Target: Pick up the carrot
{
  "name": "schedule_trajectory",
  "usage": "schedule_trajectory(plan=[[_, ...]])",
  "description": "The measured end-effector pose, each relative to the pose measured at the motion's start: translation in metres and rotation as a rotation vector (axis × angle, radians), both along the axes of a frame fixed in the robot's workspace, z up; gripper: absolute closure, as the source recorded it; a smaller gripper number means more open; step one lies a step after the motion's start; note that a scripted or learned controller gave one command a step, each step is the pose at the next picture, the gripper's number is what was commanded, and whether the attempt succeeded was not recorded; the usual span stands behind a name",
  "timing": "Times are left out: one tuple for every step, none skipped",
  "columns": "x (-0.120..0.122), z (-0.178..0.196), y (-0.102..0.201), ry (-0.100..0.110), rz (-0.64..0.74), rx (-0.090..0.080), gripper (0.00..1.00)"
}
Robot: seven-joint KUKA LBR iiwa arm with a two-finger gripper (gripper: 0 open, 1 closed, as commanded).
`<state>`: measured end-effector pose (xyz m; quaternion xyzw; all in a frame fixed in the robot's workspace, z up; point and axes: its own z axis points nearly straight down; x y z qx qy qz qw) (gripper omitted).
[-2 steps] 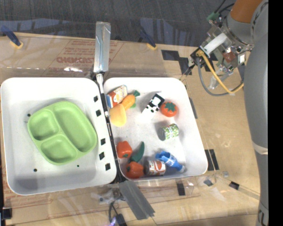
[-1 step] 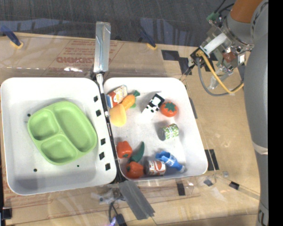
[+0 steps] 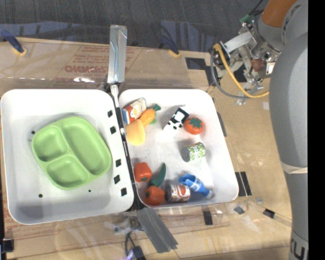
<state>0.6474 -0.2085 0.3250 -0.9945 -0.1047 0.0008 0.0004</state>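
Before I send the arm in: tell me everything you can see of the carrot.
The carrot is a small orange toy, plastic by its look, with a green top pointing up-right. It lies flat and slantwise in the right bin, near its upper left corner. Its lower end touches a yellow item; a can lies against its left side.

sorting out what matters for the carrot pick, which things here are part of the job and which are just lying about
Part of the job:
carrot, in the right bin
claw, up beyond that bin's far right corner

Just lying about:
green divided plate in the left bin
tomato
green can
red pepper
soup can
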Motion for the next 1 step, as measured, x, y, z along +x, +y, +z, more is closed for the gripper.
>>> schedule_trajectory(plan=[[-0.0018, -0.0950, 0.0011, 0.007, 0.000, 0.004, 0.00]])
